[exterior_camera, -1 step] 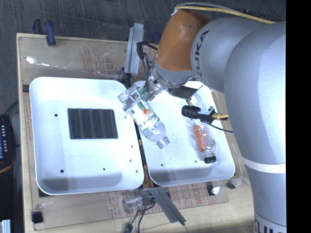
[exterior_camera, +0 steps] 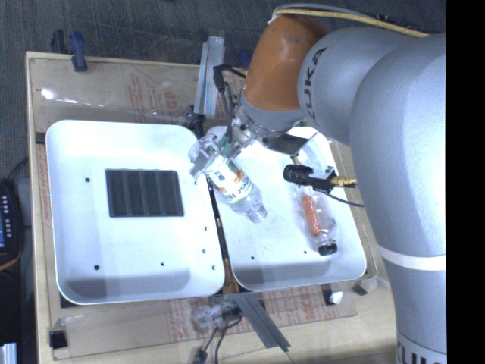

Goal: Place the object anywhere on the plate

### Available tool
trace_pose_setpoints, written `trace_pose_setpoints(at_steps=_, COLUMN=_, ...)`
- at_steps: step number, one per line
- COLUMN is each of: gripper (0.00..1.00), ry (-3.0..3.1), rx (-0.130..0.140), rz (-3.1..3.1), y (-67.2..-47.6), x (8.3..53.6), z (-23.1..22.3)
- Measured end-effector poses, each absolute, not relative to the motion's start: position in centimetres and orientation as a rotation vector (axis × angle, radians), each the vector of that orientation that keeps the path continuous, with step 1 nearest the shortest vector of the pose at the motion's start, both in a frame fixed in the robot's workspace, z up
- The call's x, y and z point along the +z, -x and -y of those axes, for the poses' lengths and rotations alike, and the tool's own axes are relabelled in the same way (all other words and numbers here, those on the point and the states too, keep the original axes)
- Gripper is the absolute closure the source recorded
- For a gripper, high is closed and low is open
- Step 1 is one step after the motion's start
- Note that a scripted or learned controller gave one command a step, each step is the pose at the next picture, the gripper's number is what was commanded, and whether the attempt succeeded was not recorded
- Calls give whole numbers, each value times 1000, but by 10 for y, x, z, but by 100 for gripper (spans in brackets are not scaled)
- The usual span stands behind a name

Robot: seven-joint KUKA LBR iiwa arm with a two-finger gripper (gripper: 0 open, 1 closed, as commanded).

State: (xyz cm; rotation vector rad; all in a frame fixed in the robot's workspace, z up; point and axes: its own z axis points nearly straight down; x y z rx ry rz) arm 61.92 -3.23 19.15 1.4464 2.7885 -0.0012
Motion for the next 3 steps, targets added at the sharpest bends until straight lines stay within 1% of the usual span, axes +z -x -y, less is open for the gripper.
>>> trace_pose_setpoints(at_steps=1, gripper=0, ry=-1635, rx=-1, rz=-2684, y=-546, x=242, z=-41)
trace_pose_setpoints(at_steps=2, gripper=0, ry=-1504, rx=-3, rz=-2761, y=-504, x=191, z=-10)
trace_pose_setpoints(at_steps=3, gripper=0, ry=-1523, rx=3, rz=-2745, y=-477, x=296, z=-94)
